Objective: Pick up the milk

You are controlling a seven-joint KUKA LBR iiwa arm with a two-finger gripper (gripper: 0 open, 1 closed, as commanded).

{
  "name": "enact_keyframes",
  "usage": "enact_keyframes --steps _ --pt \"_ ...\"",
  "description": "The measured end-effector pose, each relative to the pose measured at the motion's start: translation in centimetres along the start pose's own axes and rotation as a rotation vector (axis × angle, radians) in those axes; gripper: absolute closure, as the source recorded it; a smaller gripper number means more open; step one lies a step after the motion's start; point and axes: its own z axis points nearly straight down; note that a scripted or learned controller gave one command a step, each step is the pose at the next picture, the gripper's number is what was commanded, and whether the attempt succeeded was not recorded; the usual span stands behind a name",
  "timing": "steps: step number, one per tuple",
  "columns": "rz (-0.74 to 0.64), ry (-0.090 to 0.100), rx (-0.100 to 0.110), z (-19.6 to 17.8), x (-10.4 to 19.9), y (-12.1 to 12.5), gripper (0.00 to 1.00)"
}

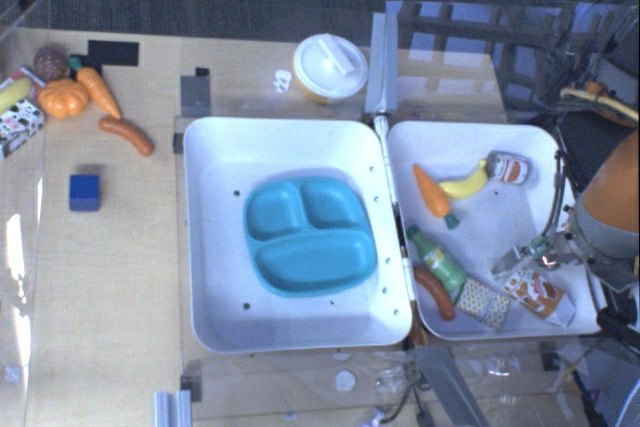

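The milk (541, 296) is a small white carton with an orange and red print. It lies flat in the front right corner of the right bin (480, 140). My gripper (524, 260) reaches in from the right and hangs low just behind the carton, at its upper left edge. It looks open, and nothing shows between its fingers. The grey arm with its orange band (610, 200) stands over the bin's right rim.
The right bin also holds a carrot (432, 191), a banana (466, 182), a small can (509, 168), a green bottle (437, 260), a sausage (434, 290) and a checkered packet (483, 304). A blue divided tray (311, 235) lies in the left bin (215, 215).
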Motion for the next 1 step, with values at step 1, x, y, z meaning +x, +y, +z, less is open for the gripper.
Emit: enact_keyframes --steps 1 --pt "-0.002 -0.003 -0.006 -1.05 -0.04 0.27 1.00"
